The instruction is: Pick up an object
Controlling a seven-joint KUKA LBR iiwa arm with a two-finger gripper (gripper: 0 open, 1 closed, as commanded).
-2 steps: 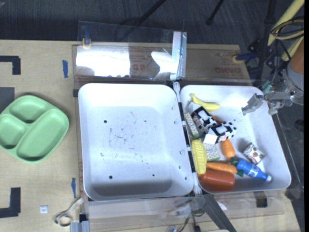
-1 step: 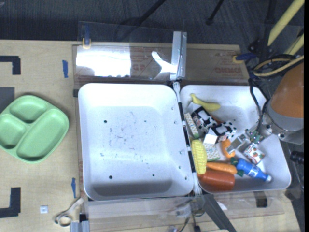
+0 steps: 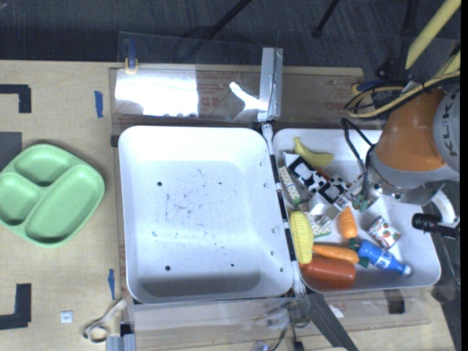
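Note:
The right bin (image 3: 428,273) holds a heap of toy food. In it are a yellow banana (image 3: 313,153), a black-and-white checkered box (image 3: 313,178), a corn cob (image 3: 301,235), a long carrot (image 3: 335,253), a small orange piece (image 3: 348,224), a red sausage (image 3: 330,270), a blue bottle (image 3: 382,259) and a small red-and-white can (image 3: 385,232). My gripper (image 3: 360,195) reaches down from the orange-banded wrist (image 3: 413,134) into the middle of this bin. It sits just right of the checkered box and above the small orange piece. Nothing shows as lifted.
The left white bin (image 3: 128,196) sits beside the right one, a ridge dividing them. A green divided plate (image 3: 48,194) lies on the bench at far left. A clear plastic panel (image 3: 190,86) stands behind the bins. Cables (image 3: 373,97) hang near the arm.

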